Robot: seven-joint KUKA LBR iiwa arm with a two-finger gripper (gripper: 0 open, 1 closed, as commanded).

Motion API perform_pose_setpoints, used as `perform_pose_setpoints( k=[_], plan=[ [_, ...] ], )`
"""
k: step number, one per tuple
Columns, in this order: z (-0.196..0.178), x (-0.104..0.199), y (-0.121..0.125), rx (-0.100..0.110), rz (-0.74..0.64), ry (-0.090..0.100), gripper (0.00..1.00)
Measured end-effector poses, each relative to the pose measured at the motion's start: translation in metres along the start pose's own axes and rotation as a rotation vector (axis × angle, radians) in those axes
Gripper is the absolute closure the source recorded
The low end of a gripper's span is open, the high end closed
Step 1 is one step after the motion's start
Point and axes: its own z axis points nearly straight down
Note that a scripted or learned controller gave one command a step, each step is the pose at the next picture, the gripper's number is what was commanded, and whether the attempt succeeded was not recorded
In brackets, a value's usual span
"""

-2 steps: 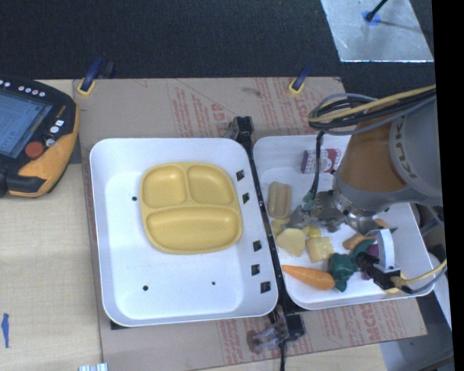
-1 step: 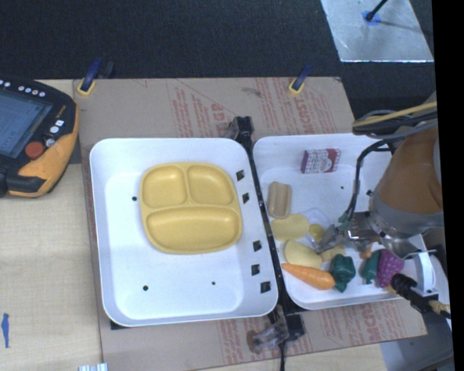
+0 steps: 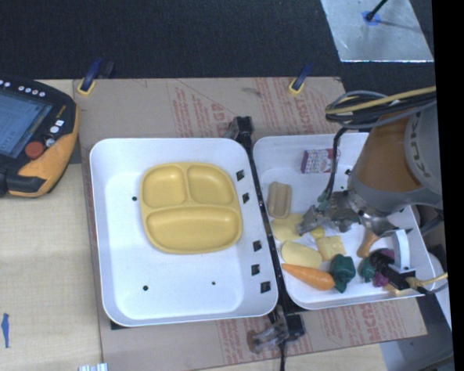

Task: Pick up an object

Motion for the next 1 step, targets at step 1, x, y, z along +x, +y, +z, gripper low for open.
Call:
perform_pose_setpoints(
  k=[1],
  plan=[
    [-0.0004, 0.0187, 0.0525, -0.002, 0.001, 0.0, 0.0]
  ],
)
